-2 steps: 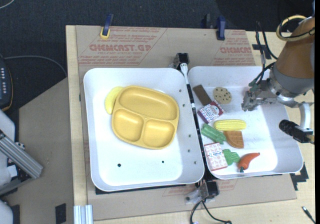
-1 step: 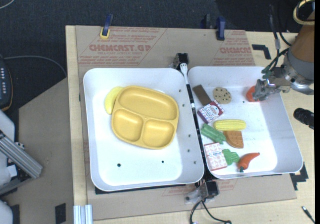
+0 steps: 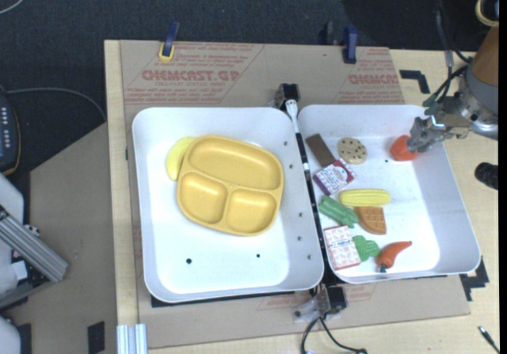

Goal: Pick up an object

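Fixed camera looks down aslant on both white bins (image 3: 150, 186)

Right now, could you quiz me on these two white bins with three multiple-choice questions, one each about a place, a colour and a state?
1. Where does the yellow divided tray lie?
A. left bin
B. right bin
C. on the cardboard outside the bins

2. What colour is the object beside the gripper?
A. blue
B. orange-red
C. white

3. How does the tray sit?
A. flipped over
B. standing on edge
C. flat, with its compartments facing up

Answers: 1 A, the tray rests in the left bin. 2 B, the small piece by the gripper at the right bin's far side is orange-red. 3 C, its three hollows show from above.
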`<state>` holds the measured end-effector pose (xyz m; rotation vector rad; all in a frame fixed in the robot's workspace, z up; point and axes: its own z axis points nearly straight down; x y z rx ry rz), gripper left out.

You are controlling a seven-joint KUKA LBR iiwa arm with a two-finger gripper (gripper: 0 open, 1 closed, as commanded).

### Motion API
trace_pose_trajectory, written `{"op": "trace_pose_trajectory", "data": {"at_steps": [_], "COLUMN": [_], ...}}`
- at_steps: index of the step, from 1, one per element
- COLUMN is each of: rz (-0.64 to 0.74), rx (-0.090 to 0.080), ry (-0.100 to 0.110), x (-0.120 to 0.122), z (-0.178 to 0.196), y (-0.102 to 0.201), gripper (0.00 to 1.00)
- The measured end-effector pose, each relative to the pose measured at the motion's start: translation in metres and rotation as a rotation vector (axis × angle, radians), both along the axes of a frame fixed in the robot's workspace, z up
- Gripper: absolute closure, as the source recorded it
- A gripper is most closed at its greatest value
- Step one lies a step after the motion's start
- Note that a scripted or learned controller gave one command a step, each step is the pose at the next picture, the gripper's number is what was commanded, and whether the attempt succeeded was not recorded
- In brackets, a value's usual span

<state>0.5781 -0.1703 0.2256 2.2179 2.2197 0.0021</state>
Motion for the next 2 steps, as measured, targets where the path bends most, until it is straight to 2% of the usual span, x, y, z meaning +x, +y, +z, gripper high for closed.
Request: {"op": "trace_pose_trajectory", "data": {"at_steps": [2], "rz": [0.002], "rx": [0.003], "ry": [0.006], "x": [-0.02], "z": [0.011], "y": [0.098], "gripper": [1.0]}}
